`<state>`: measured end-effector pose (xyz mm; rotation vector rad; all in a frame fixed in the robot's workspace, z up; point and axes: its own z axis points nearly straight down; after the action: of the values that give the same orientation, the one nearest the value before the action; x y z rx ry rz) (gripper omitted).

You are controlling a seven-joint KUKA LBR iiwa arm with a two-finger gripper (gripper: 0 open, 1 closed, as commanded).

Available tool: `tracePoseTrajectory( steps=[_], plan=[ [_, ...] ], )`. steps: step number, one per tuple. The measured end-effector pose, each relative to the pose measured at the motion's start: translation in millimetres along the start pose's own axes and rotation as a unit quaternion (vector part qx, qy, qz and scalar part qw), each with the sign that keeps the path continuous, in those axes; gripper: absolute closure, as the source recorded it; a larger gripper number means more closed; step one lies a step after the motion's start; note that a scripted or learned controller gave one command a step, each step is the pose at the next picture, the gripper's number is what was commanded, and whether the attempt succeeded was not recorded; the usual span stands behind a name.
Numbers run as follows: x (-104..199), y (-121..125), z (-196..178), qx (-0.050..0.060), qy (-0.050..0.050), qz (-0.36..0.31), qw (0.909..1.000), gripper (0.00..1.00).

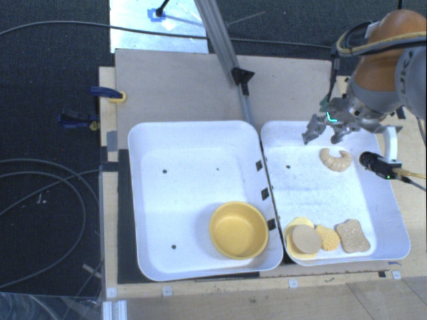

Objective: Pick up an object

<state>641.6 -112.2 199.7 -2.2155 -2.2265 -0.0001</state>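
Camera view, right bin (383,209): gripper (326,134) hovers with jaws spread and nothing between them, over the bin's far rim. Croissant (335,159) lies on the bin floor just below and slightly right of the jaws (near, not touching). Long axis runs left-right; horn tips curl toward the far rim.

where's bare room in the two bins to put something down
Left bin: bare everywhere but the yellow bowl in its near right corner. Right bin: bare middle, between the croissant and the crowded near edge of biscuits. The pincer hangs over its far edge.
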Motion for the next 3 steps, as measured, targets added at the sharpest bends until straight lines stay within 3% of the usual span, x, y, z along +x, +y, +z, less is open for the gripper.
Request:
tracePoseTrajectory(
  steps=[1, 3],
  plan=[
    [0.0, 0.1, -0.4, 0.000, 0.000, 0.000, 1.0000, 0.00],
    [5.3, 9.6, 105.7, 0.000, -0.001, -0.001, 1.0000, 0.00]
  ],
)
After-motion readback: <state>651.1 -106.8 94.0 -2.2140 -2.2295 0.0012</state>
